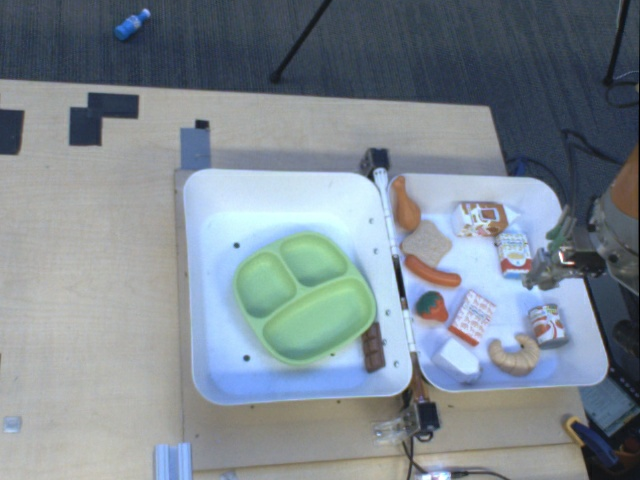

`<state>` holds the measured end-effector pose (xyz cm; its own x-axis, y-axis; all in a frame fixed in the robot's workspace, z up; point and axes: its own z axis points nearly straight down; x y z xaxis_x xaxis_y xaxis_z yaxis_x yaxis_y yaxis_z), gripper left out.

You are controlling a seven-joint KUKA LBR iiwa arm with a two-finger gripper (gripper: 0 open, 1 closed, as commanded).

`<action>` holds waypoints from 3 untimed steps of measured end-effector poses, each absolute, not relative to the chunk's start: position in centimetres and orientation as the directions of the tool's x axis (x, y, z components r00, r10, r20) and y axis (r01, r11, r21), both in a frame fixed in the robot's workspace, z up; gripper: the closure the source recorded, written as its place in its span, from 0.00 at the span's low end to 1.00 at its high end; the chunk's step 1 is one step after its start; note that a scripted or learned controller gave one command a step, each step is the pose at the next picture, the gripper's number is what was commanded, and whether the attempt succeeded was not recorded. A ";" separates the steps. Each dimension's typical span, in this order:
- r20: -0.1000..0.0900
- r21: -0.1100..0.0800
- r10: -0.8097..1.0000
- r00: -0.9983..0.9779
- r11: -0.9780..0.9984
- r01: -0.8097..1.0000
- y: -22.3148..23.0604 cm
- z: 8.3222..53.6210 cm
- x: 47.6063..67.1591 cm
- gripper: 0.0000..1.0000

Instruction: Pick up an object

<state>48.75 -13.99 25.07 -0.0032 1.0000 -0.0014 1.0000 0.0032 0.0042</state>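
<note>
Right bin (575, 373): curved tan croissant (516, 354)

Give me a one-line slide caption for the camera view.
Gripper poised over right bin of toy food; green divided plate sits in left bin.

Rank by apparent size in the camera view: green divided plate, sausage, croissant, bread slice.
1. green divided plate, by far the largest.
2. sausage, croissant and bread slice look too close in size to rank.
</note>
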 end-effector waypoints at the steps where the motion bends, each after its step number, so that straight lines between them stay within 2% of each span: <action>1: -0.001 0.003 1.000 -0.003 0.003 1.000 -13.9 25.1 48.7 0.00; 2: 0.001 -0.001 1.000 -0.002 0.002 1.000 -10.9 13.6 48.6 0.00; 3: -0.002 0.006 1.000 -0.002 0.002 1.000 -16.9 27.7 48.8 0.00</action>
<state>48.78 -16.93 27.69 -0.0020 1.0000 -0.0021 1.0000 0.0020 0.0056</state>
